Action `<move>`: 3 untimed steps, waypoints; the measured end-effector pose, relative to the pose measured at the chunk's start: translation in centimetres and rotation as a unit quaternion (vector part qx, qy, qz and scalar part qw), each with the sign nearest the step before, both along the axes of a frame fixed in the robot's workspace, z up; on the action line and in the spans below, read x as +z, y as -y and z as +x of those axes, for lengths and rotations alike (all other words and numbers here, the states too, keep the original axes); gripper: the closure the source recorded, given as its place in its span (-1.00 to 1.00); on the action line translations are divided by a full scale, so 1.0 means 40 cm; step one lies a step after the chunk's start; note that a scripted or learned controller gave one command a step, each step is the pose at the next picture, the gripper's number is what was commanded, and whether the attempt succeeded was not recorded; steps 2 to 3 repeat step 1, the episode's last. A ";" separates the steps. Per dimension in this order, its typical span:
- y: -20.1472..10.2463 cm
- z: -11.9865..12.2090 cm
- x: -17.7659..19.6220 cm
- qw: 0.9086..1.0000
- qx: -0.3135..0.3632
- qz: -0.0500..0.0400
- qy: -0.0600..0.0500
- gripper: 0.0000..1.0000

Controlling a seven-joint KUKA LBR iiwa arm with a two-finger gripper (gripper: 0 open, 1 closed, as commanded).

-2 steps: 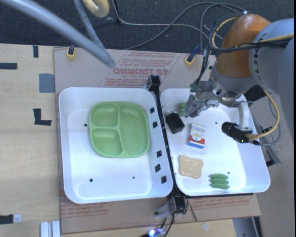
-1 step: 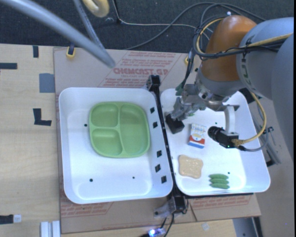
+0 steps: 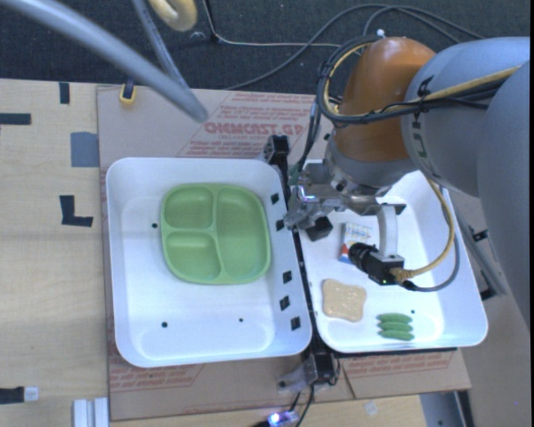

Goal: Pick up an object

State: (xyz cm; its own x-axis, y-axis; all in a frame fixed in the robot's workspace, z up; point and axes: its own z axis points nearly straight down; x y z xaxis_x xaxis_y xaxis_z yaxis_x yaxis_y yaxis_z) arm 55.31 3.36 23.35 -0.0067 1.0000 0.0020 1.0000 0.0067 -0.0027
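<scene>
A green sectioned plate (image 3: pixel 216 234) lies in the left bin (image 3: pixel 142 327). In the right bin (image 3: pixel 454 323) a tan toast-shaped piece (image 3: pixel 343 301) lies near the front left, with a green pea pod (image 3: pixel 395 326) to its right. A small white item with red and blue marks (image 3: pixel 356 237) sits further back. My gripper (image 3: pixel 310 216) hangs low over the right bin's left side, close to the divider between the bins, just left of the white item and behind the tan piece. Nothing shows between its fingers.
The grey arm with its orange band (image 3: pixel 383 78) covers the back of the right bin. A black cable connector (image 3: pixel 378 265) hangs over the bin's middle. Both bins rest on a cardboard sheet (image 3: pixel 249 118). A grey pole (image 3: pixel 98 34) crosses the upper left.
</scene>
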 end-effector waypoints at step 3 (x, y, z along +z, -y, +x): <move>-0.122 -0.076 -0.034 1.000 -0.001 -0.001 -0.001 1.00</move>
